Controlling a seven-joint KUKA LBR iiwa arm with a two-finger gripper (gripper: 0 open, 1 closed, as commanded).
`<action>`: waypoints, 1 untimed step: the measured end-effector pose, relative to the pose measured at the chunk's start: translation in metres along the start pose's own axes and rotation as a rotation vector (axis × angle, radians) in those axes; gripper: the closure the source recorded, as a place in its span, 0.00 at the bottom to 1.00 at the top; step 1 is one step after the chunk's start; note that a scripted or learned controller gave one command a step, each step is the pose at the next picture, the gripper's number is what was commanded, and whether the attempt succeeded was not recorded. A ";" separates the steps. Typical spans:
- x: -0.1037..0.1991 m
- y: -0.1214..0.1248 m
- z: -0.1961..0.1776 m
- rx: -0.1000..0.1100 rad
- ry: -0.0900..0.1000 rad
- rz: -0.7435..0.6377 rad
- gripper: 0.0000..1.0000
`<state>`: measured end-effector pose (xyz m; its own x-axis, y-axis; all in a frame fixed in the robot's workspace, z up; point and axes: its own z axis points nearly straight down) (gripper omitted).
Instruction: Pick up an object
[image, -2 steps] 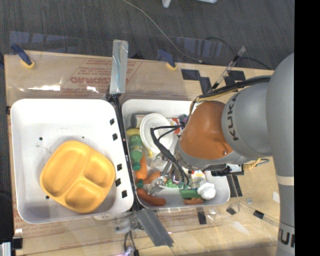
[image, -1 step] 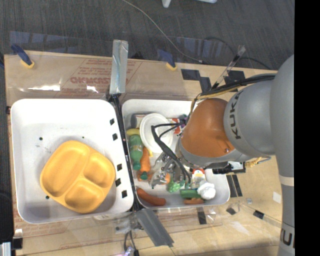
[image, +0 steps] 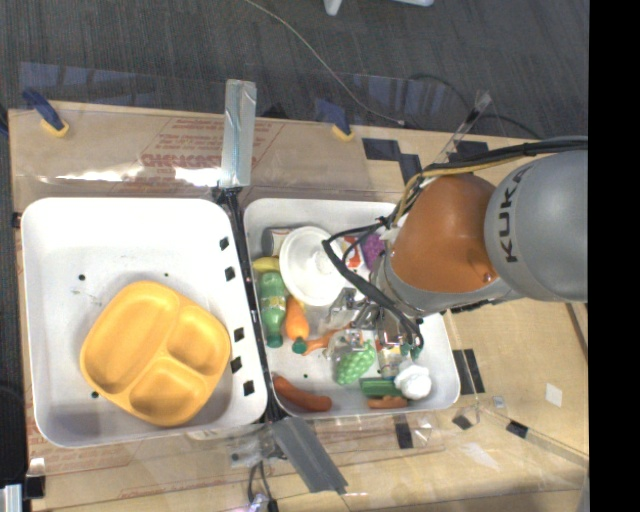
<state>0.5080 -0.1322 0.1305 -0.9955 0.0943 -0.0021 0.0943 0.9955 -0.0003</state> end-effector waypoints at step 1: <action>0.030 -0.008 0.039 -0.001 0.004 0.310 1.00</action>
<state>0.4771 -0.1374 0.0911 -0.9195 0.3932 0.0017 0.3932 0.9195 0.0006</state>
